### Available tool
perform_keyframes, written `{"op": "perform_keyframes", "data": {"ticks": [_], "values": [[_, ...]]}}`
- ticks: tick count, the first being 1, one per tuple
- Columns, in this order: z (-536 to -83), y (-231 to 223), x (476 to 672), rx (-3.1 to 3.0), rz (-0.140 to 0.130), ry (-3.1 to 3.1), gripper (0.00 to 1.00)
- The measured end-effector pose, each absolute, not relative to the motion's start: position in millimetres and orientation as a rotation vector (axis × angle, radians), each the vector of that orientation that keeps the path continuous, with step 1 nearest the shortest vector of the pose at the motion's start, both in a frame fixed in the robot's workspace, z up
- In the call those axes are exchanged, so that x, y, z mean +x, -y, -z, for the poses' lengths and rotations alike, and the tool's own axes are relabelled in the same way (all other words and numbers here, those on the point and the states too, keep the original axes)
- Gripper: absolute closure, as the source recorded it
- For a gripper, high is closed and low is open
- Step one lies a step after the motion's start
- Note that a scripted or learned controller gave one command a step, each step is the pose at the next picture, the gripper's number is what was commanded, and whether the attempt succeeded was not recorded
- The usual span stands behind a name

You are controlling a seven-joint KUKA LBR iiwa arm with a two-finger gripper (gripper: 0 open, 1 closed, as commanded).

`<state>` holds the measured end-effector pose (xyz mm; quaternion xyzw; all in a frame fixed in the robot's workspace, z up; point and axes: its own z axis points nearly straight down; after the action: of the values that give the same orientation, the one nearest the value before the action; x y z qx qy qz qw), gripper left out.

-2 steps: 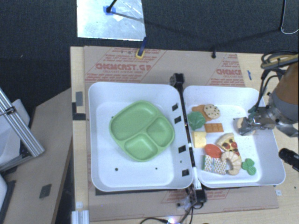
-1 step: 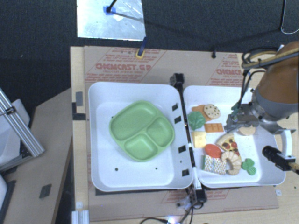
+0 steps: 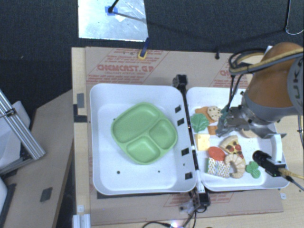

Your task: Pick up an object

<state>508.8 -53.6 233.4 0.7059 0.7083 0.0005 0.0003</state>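
Toy food pieces [image 3: 219, 167] lie in a cluster in the white bin on the view's right [image 3: 237, 95], mostly toward the divider between the two bins. At the top of the cluster you see a chocolate-chip cookie [image 3: 212, 112]. A green leafy piece [image 3: 199, 122] sits just below and to its left, and a small orange piece [image 3: 213, 128] is tucked between them. Lower down you find a yellow cheese square [image 3: 203, 141], a red tomato slice [image 3: 216, 153] and a pizza slice [image 3: 231, 145]. Beneath those are a curled tan shrimp-like piece [image 3: 236, 163] and a small green broccoli [image 3: 253, 169] near the bin's front rim. The gripper [image 3: 225, 122] hangs over the upper part of this cluster, just beside the cookie and the orange piece and above the pizza slice. From this slanted view you cannot tell whether it is spread or pressed together, nor whether it touches any piece, and you see nothing clearly held in it. The other white bin [image 3: 102, 170], on the view's left, holds a pale green divided plate [image 3: 144, 139], lying flat near its middle and well apart from the arm.
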Motion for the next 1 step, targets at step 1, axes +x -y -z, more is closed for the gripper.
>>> {"op": "perform_keyframes", "data": {"ticks": [1], "values": [[-217.1, 40.4, 503.0, 2.214, -0.003, -2.225, 1.0]]}}
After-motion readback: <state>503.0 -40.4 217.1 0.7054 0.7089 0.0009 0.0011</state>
